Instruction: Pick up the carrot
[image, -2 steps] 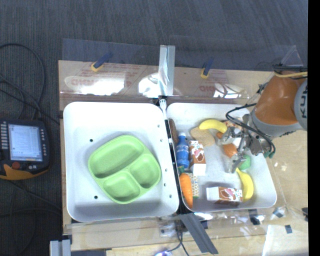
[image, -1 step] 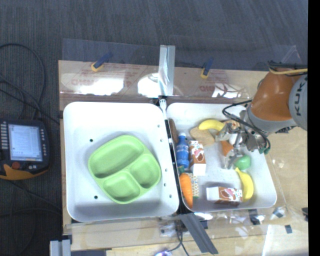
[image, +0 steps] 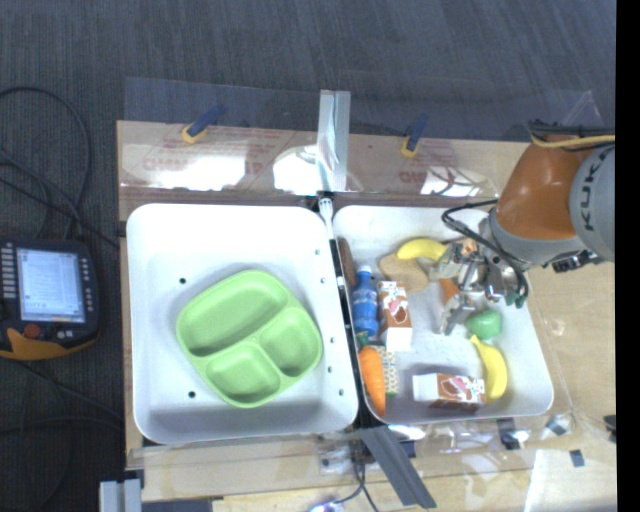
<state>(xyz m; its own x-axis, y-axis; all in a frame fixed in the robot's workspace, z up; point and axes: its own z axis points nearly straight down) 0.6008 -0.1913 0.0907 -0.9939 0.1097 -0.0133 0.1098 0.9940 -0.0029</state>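
Camera view: carrot (image: 371, 377) lying in the right bin (image: 535, 345), tight against that bin's left wall, near the lower left corner. Long axis roughly up-and-down in the picture, parallel to the wall between the two bins, thicker end toward the top. Just above it, a blue bottle (image: 364, 303); just to its right, a small carton (image: 396, 312) and a white packet touching or nearly touching its flank. Lower right of it, a juice box (image: 448, 389) lying flat.

Jaws (image: 463, 292) low over the right-hand middle of the same bin, hanging from the grey wrist below the orange band (image: 535, 195). Spread or closed: cannot tell, too much clutter of cable and metal around the tips. Nothing clearly held between them.

Crux of the next move, as a judgement: carrot well apart from the jaws, toward the picture's lower left, across the carton. A green round fruit (image: 485, 324) and a banana (image: 491, 367) just below the jaws, a second banana (image: 421, 249) just above and left; none of these the target. Probably a lift, a traverse to the left wall, then a close across the carrot's short width, at right angles to its long axis. Little room on the wall side; likely risk of a finger landing on the wall or on the packet.

Left bin (image: 160, 300) carrying a green divided plate (image: 250, 336); no part in this task.
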